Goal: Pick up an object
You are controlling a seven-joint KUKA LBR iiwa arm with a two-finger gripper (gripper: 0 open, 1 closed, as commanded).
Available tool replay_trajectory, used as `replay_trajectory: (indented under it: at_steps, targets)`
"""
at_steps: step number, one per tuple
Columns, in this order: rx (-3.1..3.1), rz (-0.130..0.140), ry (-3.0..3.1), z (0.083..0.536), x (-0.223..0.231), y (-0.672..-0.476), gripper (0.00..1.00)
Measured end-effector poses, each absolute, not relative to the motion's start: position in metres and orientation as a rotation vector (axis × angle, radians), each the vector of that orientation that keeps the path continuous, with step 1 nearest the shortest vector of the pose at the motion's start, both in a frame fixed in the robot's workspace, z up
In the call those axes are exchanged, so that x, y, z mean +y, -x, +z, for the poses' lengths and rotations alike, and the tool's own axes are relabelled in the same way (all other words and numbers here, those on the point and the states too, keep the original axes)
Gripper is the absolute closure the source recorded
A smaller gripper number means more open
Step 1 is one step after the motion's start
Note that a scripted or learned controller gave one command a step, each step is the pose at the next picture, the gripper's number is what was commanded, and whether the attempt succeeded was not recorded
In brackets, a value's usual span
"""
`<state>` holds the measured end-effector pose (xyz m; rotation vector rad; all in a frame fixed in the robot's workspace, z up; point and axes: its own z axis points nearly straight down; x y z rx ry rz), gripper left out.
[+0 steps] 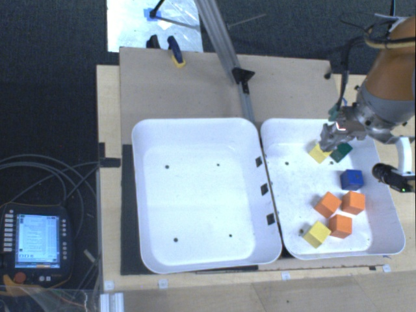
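Observation:
The right bin point(281, 130) holds several small blocks. A yellow block point(318, 153) and a dark green block point(341, 152) lie side by side near its far end. My gripper point(335, 135) hangs just above these two, at their far edge, and nothing visibly hangs from it. A blue block point(351, 179) sits nearer the middle. Three orange blocks point(328, 204) point(354, 202) point(340, 225) cluster at the near right, with a second yellow block point(317, 234) beside them.
The left bin point(140, 142) stands beside the right one. A slanted metal pole point(221, 38) rises behind the bins. Clamps point(174, 49) lie on the bench's far edge. A teach pendant point(36, 242) with cables sits at the lower left.

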<state>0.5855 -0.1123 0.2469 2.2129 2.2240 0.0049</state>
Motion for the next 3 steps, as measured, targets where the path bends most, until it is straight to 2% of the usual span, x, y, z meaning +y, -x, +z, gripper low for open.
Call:
replay_trajectory:
  at_steps: [2, 3]
  targets:
    - [2.234, 0.006, -2.209, 0.253, -0.012, -0.606, 1.00]
    - [2.234, 0.008, -2.207, 0.259, 0.046, -0.623, 1.00]
